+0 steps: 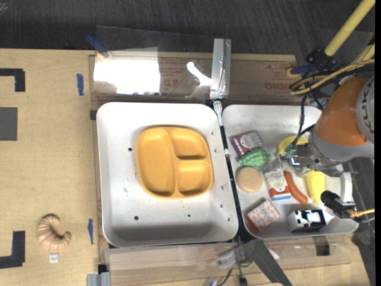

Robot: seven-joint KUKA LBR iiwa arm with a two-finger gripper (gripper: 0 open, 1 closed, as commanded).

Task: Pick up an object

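The right bin (271,113) holds several small items: a purple packet (247,141), a green bumpy toy (254,158), a tan round bun (250,180), an orange sausage (295,187), a yellow piece (315,186), a red-and-white packet (263,213) and a black-and-white toy (308,218). My gripper (296,155) hangs low over the middle right of this bin, just right of the green toy and above the sausage, beside a yellow item (288,143). The wrist hides its tips.
The left bin (113,159) carries a yellow divided plate (174,161). A tan croissant-shaped toy (53,232) lies on the bench at the far left. Cables and a yellow pole (351,19) sit at the upper right, behind the arm.
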